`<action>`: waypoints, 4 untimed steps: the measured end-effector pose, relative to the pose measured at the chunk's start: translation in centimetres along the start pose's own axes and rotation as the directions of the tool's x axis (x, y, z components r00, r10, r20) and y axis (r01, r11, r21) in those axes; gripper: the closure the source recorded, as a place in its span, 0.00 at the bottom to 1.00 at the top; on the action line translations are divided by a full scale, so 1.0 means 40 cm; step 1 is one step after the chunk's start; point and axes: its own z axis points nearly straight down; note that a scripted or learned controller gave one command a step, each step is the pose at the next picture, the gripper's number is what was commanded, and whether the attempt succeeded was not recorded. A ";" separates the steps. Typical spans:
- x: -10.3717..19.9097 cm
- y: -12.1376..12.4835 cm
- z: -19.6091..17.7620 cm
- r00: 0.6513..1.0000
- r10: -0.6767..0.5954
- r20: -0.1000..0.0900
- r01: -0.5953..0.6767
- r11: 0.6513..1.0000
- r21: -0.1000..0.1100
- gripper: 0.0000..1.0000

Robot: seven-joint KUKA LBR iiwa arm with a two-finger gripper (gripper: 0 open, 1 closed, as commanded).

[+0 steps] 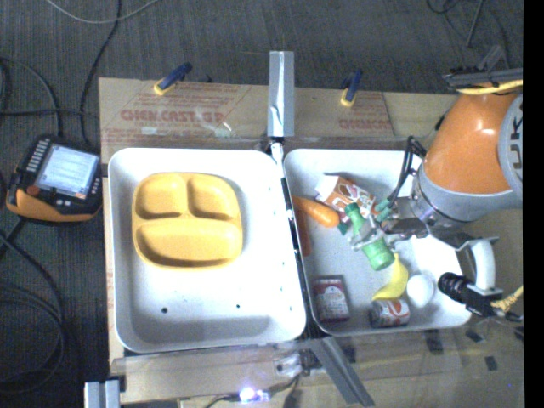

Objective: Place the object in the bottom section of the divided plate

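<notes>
Nearest the lens we log the arm point(476, 155): grey body, orange band, reaching in from the right over the right bin point(442, 323).

Camera view. We read the pincer point(374, 228) low over the middle of the right bin. A green bottle point(376, 252) sits right at its tip, tilted, cap end toward the pincer. We cannot tell whether the pincer is clenched or released, nor whether the bottle is actually gripped; the wrist hardware blurs into the clutter.

Relative to the pincer:
- just left: an orange carrot-like piece point(317, 212), lying flat
- just above-left: a crumpled printed packet point(348, 194), touching the bottle's upper end
- below-right: a yellow banana point(393, 280), with a white egg-shaped item point(420, 289) beside it
- below: a red can point(390, 313) on its side near the bin's lower rim
- below-left: a dark red box point(331, 299)

Well to the pincer's left, in the left bin point(204, 330), we note the yellow divided plate point(189, 219). Its wide bottom section holds nothing we can see.
</notes>
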 end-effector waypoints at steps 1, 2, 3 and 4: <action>-0.028 0.058 0.165 0.985 -0.175 -0.004 0.175 0.985 0.001 1.00; -0.189 -0.017 0.283 0.999 -0.051 -0.003 0.051 0.999 0.002 1.00; -0.219 -0.003 0.387 0.983 -0.184 0.003 0.184 0.983 -0.017 1.00; -0.009 0.068 0.057 0.954 -0.299 -0.003 0.299 0.954 -0.003 1.00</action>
